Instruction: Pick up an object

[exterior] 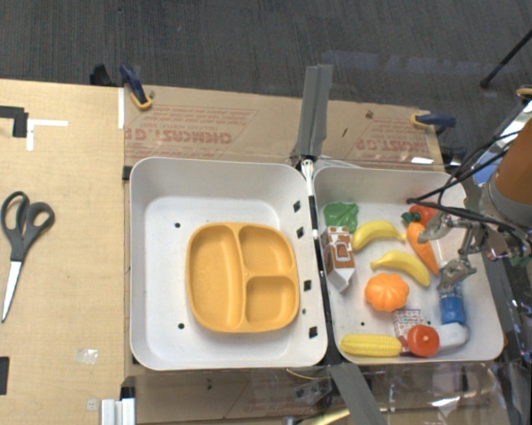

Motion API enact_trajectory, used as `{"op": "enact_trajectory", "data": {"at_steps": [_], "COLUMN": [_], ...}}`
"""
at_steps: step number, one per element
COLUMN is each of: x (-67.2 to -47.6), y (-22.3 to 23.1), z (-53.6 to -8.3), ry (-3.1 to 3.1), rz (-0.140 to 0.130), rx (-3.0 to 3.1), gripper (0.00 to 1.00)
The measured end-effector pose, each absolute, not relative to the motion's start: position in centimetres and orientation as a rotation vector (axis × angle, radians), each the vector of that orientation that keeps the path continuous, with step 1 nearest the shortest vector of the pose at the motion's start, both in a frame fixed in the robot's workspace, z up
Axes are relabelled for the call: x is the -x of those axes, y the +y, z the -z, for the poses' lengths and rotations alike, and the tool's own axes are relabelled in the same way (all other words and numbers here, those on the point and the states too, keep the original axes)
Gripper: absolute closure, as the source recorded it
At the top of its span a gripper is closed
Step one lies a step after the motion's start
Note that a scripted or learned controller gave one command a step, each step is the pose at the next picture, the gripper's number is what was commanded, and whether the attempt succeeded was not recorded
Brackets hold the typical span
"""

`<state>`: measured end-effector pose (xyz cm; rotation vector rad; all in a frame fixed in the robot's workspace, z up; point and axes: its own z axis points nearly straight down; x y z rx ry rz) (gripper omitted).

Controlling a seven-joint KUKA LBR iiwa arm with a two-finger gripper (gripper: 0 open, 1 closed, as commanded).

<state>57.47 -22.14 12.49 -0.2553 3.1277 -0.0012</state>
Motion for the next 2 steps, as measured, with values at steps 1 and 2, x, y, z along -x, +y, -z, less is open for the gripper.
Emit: {"op": "enact_trajectory", "data": {"at_steps": [1, 2], "x": [-60.2, -60.5], "y": [-21.8, -21.7], "z": [-9.4, -10.6], "ry": [3.130, 3.123], "rz": [0.002, 0.007], "rx": [0.164, 0.170], "gripper": [0.00, 1.00]}}
